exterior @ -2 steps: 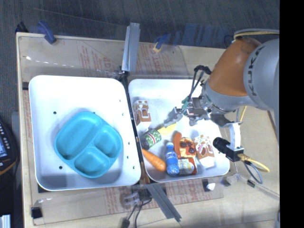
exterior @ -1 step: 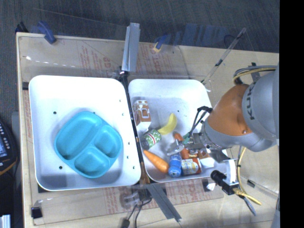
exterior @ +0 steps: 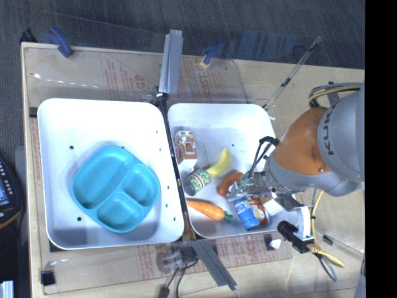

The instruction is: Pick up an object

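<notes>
The grey arm housing (exterior: 345, 135) at the right edge bears dark capital letters running down its side; a "K" and a "U" can be made out, the rest is cut off. The clear plastic sheet (exterior: 124, 73) covering the pale wooden bench carries rows of red printing along its borders, too small and faint to read. The small brown box (exterior: 185, 146) and the green-labelled can (exterior: 198, 181) in the right white bin (exterior: 211, 113) have printed labels, but none is legible.
</notes>
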Tool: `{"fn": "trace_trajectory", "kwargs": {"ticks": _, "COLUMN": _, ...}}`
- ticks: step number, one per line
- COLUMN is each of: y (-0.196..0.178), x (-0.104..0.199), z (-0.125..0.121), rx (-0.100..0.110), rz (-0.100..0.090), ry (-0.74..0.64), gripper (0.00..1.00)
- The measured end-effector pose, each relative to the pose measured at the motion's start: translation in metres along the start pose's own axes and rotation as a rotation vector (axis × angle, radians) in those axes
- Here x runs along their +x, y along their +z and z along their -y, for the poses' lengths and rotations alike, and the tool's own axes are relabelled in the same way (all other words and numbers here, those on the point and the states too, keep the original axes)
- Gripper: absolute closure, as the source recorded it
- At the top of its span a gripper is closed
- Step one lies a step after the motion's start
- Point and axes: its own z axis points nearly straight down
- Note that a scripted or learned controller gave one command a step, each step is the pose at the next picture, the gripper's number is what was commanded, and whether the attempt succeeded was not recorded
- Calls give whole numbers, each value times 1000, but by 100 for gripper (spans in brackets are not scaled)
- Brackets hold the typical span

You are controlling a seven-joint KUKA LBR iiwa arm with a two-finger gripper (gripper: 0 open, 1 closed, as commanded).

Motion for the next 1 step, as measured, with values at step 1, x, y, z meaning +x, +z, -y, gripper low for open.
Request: {"fn": "trace_trajectory", "kwargs": {"ticks": 1, "y": -125, "x": 62, "z": 1, "rx": -3, "rz": 2, "ry": -75, "gripper": 100}}
